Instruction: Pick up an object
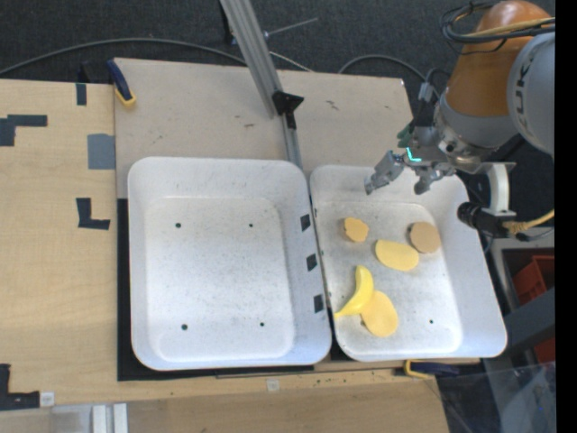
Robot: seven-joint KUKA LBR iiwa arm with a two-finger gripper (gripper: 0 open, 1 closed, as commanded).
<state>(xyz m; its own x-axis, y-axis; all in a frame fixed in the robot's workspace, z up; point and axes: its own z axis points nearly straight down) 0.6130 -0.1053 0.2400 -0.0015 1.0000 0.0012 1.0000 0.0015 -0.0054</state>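
Note:
The right bin holds several small food-like pieces. A yellow banana lies near its left wall, touching a yellow oval piece. Another yellow oval rests mid-bin, with a small orange-yellow piece to its upper left and a tan round piece to its right. My gripper hovers over the bin's far end, above and apart from all the pieces. Its two fingers are spread open, with nothing between them.
The left bin sits beside the right one. A slanted metal rail runs down to the gap between the bins. A blue and yellow clamp lies on the bench's far left. The arm's cable and black fittings hang beside the right bin.

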